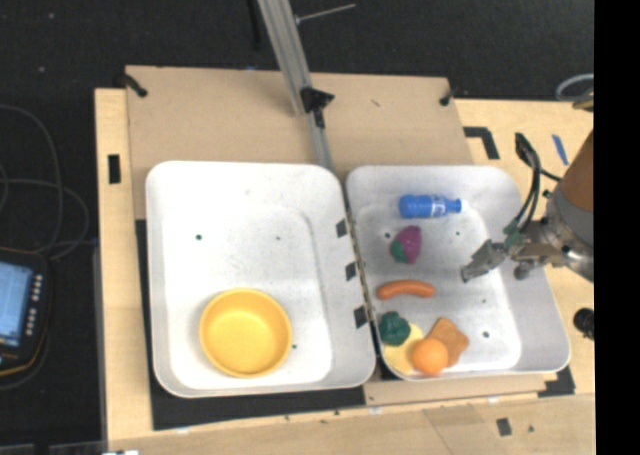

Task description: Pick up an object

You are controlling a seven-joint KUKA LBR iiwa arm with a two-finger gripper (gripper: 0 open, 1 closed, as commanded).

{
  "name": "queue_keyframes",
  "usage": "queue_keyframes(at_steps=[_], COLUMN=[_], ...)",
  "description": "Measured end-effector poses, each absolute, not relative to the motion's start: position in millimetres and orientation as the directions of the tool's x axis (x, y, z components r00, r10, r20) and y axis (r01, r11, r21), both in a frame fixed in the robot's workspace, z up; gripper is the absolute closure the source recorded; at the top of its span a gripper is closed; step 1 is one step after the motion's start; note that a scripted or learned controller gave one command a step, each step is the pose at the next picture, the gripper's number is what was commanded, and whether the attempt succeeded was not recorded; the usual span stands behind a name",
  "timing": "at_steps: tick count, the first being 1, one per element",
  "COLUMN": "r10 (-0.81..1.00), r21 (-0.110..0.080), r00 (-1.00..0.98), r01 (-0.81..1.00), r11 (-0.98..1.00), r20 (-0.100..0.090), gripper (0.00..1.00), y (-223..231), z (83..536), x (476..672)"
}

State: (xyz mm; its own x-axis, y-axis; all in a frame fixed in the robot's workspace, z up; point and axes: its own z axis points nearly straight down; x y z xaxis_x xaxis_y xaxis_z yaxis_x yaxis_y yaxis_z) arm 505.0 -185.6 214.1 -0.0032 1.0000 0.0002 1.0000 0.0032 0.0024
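Frankly no writing can be read anywhere: the blue bottle lying on its side near the back of the right bin carries a white patch too small to make out, and the device with a lit screen at the far left edge shows only a blue glow; the right bin also holds a magenta and green fruit-like piece just in front of the bottle, an orange carrot-like stick near the middle, and at the front a green lump, an orange ball and a tan piece crowded together; the left bin holds a yellow bowl at its front; the gripper hangs over the right side of the right bin, nothing between its fingers, though whether they are spread or closed cannot be told; both bins sit on a pale wooden bench with black corner marks, a slanted metal rail crossing behind, dark floor and loose black cables to the left
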Motion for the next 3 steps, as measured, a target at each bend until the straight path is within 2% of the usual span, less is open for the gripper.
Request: queue_keyframes(at_steps=[1,2,3], r10=[1.000,1.000,1.000], r21=[0.003,-0.004,-0.003], r00=[-0.002,0.000,0.001], r01=[1.000,1.000,1.000], r11=[0.002,0.000,-0.001], r20=[0.000,-0.001,-0.001], gripper=[0.00,0.00,0.00], y=[-185.6,-191.5,-192.5], z=[214.2,152.5,99.9], x=[505.0,501.8,501.2])
